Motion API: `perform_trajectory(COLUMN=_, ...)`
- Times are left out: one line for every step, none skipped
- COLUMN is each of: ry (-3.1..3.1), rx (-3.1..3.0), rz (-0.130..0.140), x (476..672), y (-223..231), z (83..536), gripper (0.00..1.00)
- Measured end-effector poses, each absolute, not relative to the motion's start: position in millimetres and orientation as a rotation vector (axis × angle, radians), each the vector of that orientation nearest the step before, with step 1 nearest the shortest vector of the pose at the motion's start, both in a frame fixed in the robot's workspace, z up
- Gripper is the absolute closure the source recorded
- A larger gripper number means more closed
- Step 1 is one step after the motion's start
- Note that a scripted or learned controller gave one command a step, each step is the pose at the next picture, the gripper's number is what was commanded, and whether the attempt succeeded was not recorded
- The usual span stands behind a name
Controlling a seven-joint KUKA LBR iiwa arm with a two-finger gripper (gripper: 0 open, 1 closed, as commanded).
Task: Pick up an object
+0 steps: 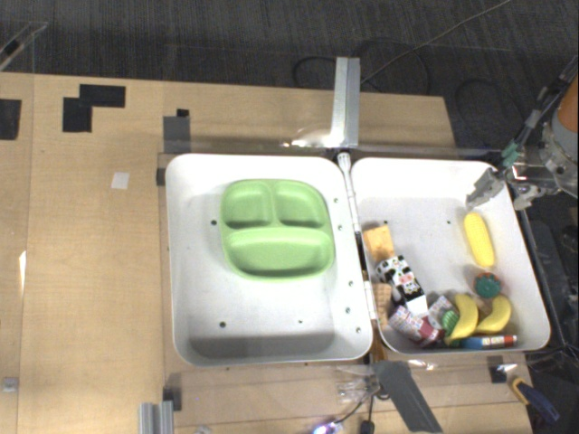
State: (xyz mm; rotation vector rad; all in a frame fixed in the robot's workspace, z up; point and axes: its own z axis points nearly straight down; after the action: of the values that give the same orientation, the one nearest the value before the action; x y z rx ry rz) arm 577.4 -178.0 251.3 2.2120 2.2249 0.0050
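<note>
We see two shallow white bins sitting side by side on the light wooden counter (90, 269). The left white bin (194, 324) holds a soft green plastic tray with three parts (274, 226). The tray lies flat near the middle of that bin.

The right white bin (425, 188) holds a bunch of small things. A long yellow toy that looks like a corn cob or banana (479, 240) lies by itself near the right wall of this bin. It points up and down in the view.

The tool (488, 186) comes in from the right, at the top right corner of the right bin. It is grey and thin at the tip. We cannot tell if it is open or closed. Nothing shows between its tips. The long yellow toy lies just below the tool and a little toward the front of the bin. The two are near each other but they are not touching.

The other things sit in a pile at the front of the right bin, well apart from the tool. There is a small round teal toy (488, 287), two curved yellow toy bananas (479, 315), a black and white box with a cow pattern (399, 278), and a tan block like a cracker (378, 240). A red and blue marker pen (493, 341) lies along the front wall.
</note>
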Motion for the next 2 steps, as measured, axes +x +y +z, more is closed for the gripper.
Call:
perform_trajectory(ry=2.322, rx=2.071, rz=0.023, x=587.1, y=-193.7, z=109.9, gripper=0.0)
perform_trajectory(ry=2.32, rx=2.067, rz=0.029, x=589.4, y=-192.6, z=121.8, gripper=1.0)
